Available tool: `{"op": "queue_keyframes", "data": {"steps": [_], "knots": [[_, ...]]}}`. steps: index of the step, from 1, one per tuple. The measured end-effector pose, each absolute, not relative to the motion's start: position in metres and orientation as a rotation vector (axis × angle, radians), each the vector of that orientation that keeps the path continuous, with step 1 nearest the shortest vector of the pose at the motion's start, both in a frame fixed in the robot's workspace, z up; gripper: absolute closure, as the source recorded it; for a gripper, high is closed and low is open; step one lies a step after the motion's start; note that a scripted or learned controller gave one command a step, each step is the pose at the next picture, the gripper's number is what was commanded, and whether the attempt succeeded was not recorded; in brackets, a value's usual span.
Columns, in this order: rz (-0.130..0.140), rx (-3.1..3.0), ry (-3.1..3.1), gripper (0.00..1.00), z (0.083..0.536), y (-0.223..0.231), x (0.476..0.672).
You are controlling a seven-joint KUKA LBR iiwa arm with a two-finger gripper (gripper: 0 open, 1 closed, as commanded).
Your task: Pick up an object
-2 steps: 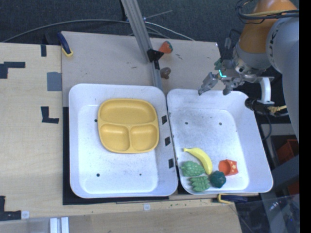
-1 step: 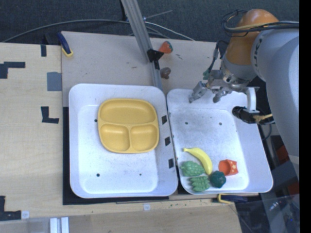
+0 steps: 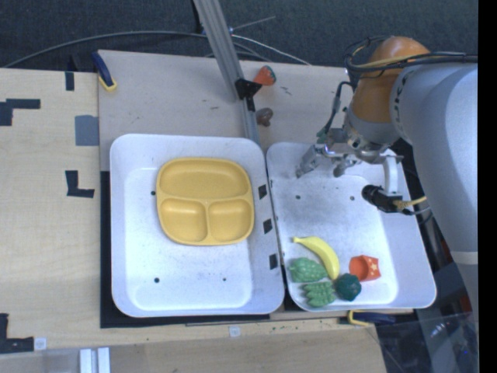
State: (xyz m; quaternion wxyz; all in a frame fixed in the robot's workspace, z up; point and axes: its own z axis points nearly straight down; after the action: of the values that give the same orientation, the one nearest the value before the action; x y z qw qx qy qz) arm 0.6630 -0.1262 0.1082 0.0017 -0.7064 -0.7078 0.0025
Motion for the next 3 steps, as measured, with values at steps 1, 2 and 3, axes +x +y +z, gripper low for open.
{"op": "queue_keyframes", "data": {"steps": [1, 2, 3], "knots": [[0.006, -2.217, -2.224, 0.00, 0.087, -0.125, 0.662], [0.005, -2.217, -2.226, 1.00, 0.098, -0.125, 0.663], [-0.004, -2.221, -2.226, 1.00, 0.152, -0.116, 0.671]]}}
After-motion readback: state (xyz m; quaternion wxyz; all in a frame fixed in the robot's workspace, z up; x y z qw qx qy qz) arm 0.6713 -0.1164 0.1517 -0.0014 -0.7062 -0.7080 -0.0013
